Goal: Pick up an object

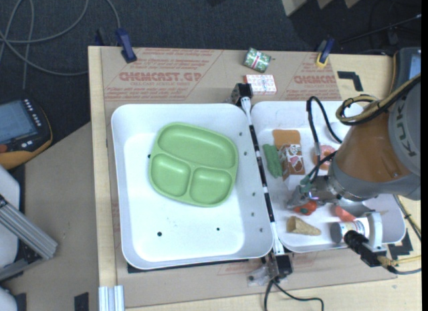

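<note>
The right bin (294,117) holds several small items: a green pod-like piece (272,159), an orange block (286,136), a small printed carton (293,160), a tan wedge (303,226) and a red piece (308,205). My gripper (303,194) is low in this bin, right over the red piece and just below the carton. The arm's wrist covers the bin's right half. Nothing is visibly lifted.
A green divided plate (194,164) lies in the left bin (134,189). On the bench behind the bins sit a small green can (257,59) and a small box (260,83). Blue clamps (125,44) grip the board's far edge.
</note>
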### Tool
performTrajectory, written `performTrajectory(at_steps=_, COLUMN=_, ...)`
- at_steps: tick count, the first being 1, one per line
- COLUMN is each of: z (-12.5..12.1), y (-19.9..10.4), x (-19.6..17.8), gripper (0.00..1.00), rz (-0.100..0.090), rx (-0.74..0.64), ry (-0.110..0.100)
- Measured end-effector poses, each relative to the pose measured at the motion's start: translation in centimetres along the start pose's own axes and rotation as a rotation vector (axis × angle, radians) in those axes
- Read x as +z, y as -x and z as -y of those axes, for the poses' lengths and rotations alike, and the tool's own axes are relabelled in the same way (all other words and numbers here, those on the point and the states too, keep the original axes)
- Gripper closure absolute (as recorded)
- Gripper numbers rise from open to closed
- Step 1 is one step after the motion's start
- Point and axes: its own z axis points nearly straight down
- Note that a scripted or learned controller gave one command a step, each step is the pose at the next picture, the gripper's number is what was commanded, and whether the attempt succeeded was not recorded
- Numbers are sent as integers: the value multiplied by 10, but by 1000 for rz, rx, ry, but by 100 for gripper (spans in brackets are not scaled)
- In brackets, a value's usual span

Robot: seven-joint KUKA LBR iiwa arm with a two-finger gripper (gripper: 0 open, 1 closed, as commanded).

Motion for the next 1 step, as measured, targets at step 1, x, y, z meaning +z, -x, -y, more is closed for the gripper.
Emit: performTrajectory(at_steps=1, z=-45, y=-72, x=-90, gripper=100, rz=0, rx=-3, ry=0)
